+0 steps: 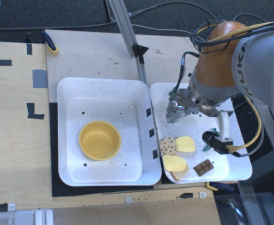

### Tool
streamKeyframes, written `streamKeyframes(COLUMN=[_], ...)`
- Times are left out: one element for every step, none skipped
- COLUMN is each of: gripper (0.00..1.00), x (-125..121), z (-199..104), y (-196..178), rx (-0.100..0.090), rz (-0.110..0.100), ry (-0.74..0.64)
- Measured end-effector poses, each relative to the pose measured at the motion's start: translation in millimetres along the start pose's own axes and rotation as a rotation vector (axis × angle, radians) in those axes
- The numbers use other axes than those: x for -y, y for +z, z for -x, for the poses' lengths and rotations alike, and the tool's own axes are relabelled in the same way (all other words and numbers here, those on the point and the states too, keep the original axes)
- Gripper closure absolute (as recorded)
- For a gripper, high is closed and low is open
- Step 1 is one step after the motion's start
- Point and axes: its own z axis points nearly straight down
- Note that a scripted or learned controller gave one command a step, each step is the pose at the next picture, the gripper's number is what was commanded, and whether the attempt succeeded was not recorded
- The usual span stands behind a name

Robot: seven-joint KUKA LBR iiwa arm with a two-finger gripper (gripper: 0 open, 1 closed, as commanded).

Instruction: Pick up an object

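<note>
Camera view: gripper (176, 110) hangs over the right bin (238, 172), toward its upper left corner; whether it is spread or pressed together I cannot tell, and nothing is seen pinched in it. Candidate objects lie in the right bin, below the gripper: a speckled cookie (168, 146), a pale yellow piece (186, 144) just beside it, a second yellow piece (174, 162) lower, a chocolate square (203, 167) toward the bin's lower right. The left bin (66, 125) beside the right bin holds a yellow bowl (99, 140). Judgement: no pick made yet; descent, closing and lift all remain.
</note>
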Motion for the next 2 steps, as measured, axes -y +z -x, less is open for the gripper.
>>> streamKeyframes(gripper=[1.0, 1.0], x=[-21.7, -43.8], z=[-46.6, -92.8], y=[-1.0, 5.3], rx=[0.0, 0.001], rz=[0.0, 0.0], ry=[0.001, 0.001])
